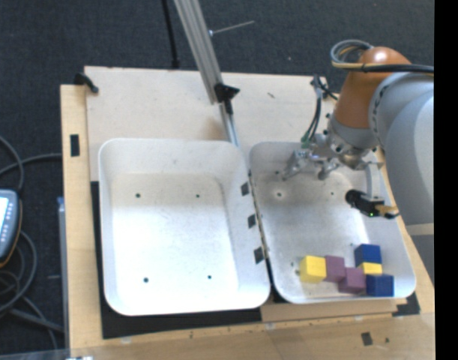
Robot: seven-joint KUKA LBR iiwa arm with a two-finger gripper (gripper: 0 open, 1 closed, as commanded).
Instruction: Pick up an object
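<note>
Several small blocks lie clustered in the near right corner of the right bin (288, 223): a yellow block (313, 268), two purple blocks (336, 266) (354, 280), and blue blocks (368, 253) (379, 284) with a small yellow one (372, 268) between them. My gripper (306, 172) hangs over the far end of the right bin, well away from the blocks. Its two fingers are spread open with nothing between them.
The left bin (169, 223) lies beside the right one, with a raised divider between them. A slanted metal post (206, 51) rises behind the bins. A small black part (360, 199) sticks out by the arm at the right bin's far right wall.
</note>
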